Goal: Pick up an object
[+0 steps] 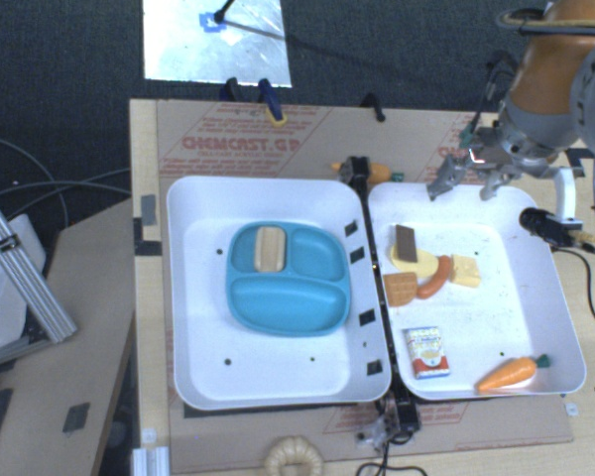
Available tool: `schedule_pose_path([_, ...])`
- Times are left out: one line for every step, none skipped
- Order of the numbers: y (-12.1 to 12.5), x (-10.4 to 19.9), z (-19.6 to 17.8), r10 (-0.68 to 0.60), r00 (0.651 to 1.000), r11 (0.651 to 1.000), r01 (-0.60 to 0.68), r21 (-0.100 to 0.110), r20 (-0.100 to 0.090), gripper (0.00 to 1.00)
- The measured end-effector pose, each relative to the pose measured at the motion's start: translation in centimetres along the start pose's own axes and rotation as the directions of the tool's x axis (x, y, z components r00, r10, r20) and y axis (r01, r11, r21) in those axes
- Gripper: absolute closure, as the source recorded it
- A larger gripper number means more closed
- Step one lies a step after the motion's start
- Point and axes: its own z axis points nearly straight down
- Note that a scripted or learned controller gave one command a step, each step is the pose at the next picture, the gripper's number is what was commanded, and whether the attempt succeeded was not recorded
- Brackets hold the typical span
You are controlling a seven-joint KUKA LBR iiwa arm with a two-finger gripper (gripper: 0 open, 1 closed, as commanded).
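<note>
My gripper (466,183) hangs open above the far edge of the right bin (535,296), with nothing between its fingers. Below it, in the middle of that bin, lies a cluster of toy food: a brown bar (406,241) on a yellow slice (416,263), a red sausage (435,279), a cheese wedge (465,271) and a tan cracker (400,289). A small red and white carton (427,351) lies near the front, and an orange carrot (508,372) rests in the front right corner.
The left bin (203,296) holds a blue divided plate (286,277) with a tan bread piece (270,248) in its upper compartment. A black clamp (357,170) sits at the far end of the divider between bins. A black cable fitting (543,225) overhangs the right bin's rim.
</note>
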Motion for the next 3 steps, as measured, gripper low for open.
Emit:
schedule_pose_path([0.2, 0.0, -0.9, -0.001, 1.000, 1.000, 0.001, -0.013, 0.001, 0.00])
schedule_pose_path([-0.7, 0.1, 4.5, 0.000, 1.000, 1.000, 0.000, -0.009, 0.001, 0.00])
schedule_pose_path([-1.4, 0.3, 10.5, 0.000, 1.000, 1.000, 0.000, -0.009, 0.001, 0.00])
